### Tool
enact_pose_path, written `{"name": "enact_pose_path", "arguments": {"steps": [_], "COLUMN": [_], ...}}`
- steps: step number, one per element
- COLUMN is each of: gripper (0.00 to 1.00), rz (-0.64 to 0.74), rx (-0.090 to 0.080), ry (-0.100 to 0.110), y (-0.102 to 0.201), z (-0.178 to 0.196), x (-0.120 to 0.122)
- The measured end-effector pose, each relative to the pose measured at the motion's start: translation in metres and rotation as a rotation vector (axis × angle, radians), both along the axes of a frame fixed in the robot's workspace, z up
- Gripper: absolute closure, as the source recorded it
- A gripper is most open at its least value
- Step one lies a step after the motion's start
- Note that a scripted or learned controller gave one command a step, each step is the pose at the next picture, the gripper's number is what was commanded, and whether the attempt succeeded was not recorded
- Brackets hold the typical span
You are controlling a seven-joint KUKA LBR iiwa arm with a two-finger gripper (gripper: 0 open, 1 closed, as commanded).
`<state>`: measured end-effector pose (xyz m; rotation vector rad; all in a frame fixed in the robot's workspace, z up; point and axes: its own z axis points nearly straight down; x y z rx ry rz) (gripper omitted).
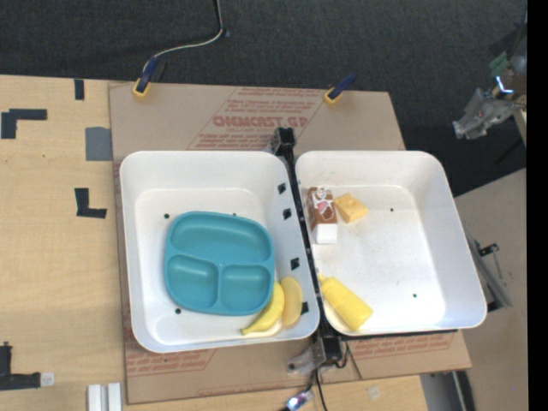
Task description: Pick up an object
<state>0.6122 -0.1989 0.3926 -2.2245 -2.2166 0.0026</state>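
Note:
The right bin (428, 171) holds a small brown and white carton (322, 205) against its left wall. A white cube (326, 235) lies just below the carton and an orange-yellow block (350, 208) lies beside it. A yellow bottle-like object (345, 304) lies in that bin's near left corner. In the left bin (137, 178) a teal divided plate (219, 262) lies flat, with a banana (276, 308) at its lower right. My gripper (473, 122) hangs off the bench, beyond the right bin's far right corner, well away from every object.
Both bins sit on a cardboard sheet (248, 118) held by two clamps (147, 77) at the back. A cable (214, 24) runs across the dark floor behind. The wooden benchtop (51, 255) stretches to the left.

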Motion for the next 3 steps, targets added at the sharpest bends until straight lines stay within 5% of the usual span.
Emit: {"name": "enact_pose_path", "arguments": {"steps": [2, 3], "gripper": [1.0, 1.0], "rz": [0.002, 0.003], "rx": [0.002, 0.007], "ry": [0.003, 0.014], "y": [-0.025, -0.012], "z": [-0.015, -0.189], "x": [-0.093, -0.132]}}
